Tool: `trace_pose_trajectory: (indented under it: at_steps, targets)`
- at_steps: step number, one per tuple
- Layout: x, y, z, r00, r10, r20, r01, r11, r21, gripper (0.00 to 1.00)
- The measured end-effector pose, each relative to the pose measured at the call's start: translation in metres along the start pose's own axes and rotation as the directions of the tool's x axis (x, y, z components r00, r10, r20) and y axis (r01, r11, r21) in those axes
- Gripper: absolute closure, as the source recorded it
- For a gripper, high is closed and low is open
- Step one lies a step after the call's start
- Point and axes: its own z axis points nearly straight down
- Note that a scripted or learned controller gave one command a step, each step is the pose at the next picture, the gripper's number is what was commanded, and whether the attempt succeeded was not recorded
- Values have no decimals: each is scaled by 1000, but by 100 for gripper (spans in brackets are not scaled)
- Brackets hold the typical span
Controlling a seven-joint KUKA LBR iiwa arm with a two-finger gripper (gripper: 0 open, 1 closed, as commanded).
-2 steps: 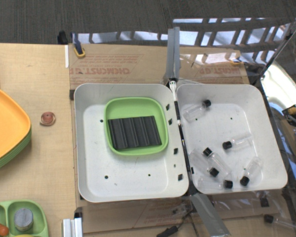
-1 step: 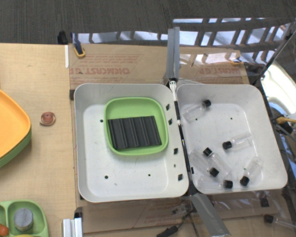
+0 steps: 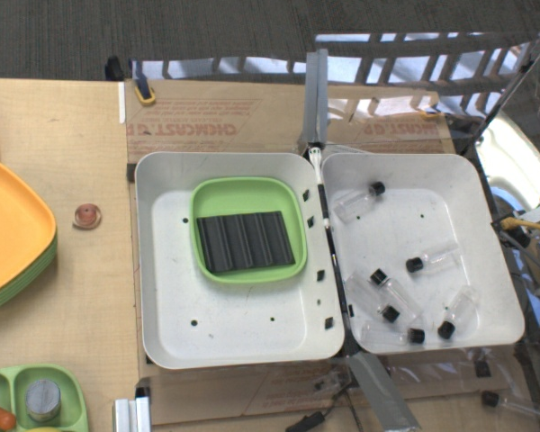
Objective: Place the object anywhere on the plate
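Nearest the camera, at the bench's left corner, sits a green divided tray [image 3: 18, 394] with a grey round thing in one compartment and something orange at its edge. Just beside it a small metal bracket [image 3: 130, 414] stands at the bench's front.

Next come the two white bins, touching along their inner walls. The right bin [image 3: 486, 196] holds several clear vials with black caps, all lying loose on its floor. Four lie near the front wall: one vial [image 3: 417, 335] closest to it, another [image 3: 452, 320] just to its right, a third [image 3: 390, 313] and a fourth [image 3: 383, 283] a little further in. A fifth [image 3: 430, 261] lies near the middle, and a sixth [image 3: 360, 201] lies well apart from the rest, towards the bin's far left corner. None of them touches the plate.

In the left bin [image 3: 162, 313] the green plate [image 3: 247, 194] rests in the far half, square with rounded corners. A black ribbed slab [image 3: 249, 241] lies flat on it, covering most of its centre, slightly skewed.

The state of the gripper cannot be told from this view.

To the left, on the wooden bench, a stack of orange plates [image 3: 9, 232] runs off the frame, with a small reddish knob [image 3: 87, 215] between it and the left bin. Behind the bins lies printed cardboard [image 3: 216, 126], then a grey metal frame [image 3: 414, 57] and dark carpet [image 3: 162, 12]
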Motion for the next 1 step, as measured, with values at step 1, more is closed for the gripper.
trace_pose_trajectory:
  at_steps: [1]
  targets:
    - [0,0,12,1000,2,0,-2,1000,1,0]
